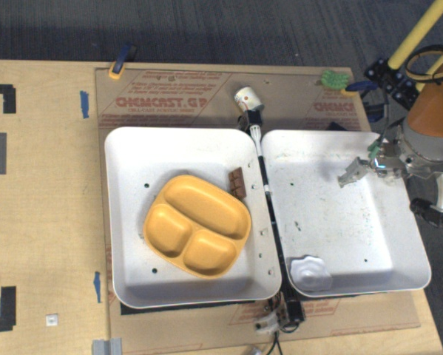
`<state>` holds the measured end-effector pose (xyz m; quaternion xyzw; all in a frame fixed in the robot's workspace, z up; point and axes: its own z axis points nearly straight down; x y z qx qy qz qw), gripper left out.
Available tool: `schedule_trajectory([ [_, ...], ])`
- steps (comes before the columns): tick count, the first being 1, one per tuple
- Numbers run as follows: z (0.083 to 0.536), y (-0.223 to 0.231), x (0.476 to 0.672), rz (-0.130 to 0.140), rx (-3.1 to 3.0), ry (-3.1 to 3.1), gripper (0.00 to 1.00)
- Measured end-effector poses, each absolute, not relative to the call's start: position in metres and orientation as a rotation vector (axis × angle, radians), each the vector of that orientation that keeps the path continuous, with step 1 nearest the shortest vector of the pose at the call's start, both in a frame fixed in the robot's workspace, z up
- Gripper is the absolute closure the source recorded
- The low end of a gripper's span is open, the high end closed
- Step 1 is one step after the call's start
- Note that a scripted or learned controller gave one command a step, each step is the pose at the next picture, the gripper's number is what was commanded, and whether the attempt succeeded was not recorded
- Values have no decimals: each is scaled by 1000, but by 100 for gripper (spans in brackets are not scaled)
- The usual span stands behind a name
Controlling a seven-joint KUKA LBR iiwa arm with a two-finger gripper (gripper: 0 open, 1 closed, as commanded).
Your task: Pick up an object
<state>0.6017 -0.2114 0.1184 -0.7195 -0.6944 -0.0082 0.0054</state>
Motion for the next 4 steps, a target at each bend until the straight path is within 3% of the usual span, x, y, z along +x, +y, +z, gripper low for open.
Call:
schedule_trajectory([
  [1,102,-207,552,-29,-2481,-1947,0],
  [2,102,-209,574,-38,-2474,-1971,0],
  [3,99,-199,633,-33,-2573,-1829,0],
  [4,85,-180,558,1,-2765,-1485,0],
])
